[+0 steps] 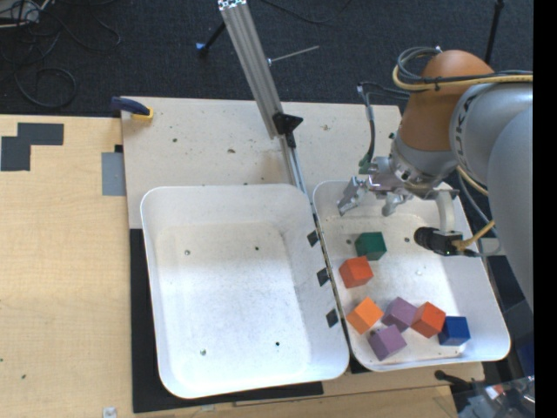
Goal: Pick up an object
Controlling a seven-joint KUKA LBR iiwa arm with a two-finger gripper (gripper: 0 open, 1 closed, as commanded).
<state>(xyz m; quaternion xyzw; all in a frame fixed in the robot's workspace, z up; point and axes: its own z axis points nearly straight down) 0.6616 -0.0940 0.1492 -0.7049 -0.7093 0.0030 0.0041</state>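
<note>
Two white bins (174, 207) sit below my arm (487, 146), whose claw (372, 197) hangs spread and empty above the right one. I judge the green block (371, 245) beneath it light, stiff; grip its flat sides.

Arm (496, 138): thick grey rounded casing; orange dome-shaped band (439, 103) above wrist; yellow and black cables (418, 64) looped over top; small silver metal gripper (372, 197); black fitting (438, 239) beside it.
</note>
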